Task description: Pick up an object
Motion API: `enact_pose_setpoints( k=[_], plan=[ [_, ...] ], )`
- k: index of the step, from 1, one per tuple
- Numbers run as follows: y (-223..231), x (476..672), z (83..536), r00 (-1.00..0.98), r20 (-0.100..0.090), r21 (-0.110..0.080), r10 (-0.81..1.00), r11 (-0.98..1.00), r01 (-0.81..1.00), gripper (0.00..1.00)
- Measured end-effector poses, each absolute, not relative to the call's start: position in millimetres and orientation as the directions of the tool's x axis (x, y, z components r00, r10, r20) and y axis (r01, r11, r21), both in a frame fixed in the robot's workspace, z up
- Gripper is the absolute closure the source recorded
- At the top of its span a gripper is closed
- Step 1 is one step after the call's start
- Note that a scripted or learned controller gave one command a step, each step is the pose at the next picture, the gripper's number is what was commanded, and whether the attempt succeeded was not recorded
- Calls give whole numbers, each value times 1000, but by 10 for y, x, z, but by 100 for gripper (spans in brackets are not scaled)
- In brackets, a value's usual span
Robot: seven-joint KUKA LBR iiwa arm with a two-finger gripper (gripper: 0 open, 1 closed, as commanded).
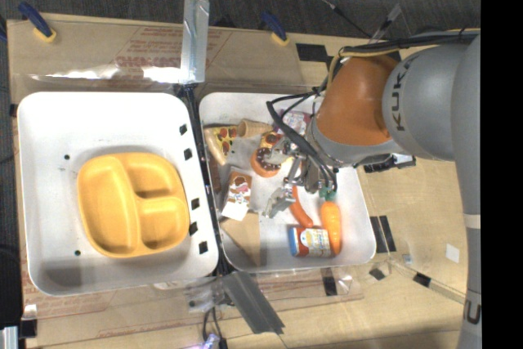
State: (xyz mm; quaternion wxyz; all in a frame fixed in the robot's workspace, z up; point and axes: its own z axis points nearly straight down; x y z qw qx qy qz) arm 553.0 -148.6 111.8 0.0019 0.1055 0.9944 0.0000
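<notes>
In the right bin [356, 200], an orange toy carrot [330, 226] is seen near the right wall, its long axis running almost straight up and down the view, with the green stalk end toward the top and the rounded tip toward the bottom. Its body is plain bright orange. Just left of it a thinner red-orange piece [301, 211] is laid on a slant, upper left to lower right. Below the two, a small can [310, 242] with a pale label is laid on its side, its axis across the view. A pizza slice [222, 141], a doughnut-like ring [265, 160] and a small printed carton [238, 192] are found further left.

The end effector [288, 190] is placed low in the middle of this bin, beside the red-orange piece; its fingers are blurred among cables, so their state cannot be told. Much of the bin's upper right is hidden by the arm's orange band.

In the left bin [49, 135] a yellow divided tray [131, 202] is seen.
</notes>
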Motion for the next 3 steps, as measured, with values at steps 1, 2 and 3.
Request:
enact_pose_setpoints(
  k=[1, 2, 3],
  plan=[
    [-1785, 5111, 929, -995, -1, 0, 97, 995, 97, 0],
    [-1444, 4913, 916, -980, 1, 1, 198, 980, 198, 0],
    [-1441, 4957, 1043, -981, -14, 0, 191, 982, 191, 100]
  ],
)
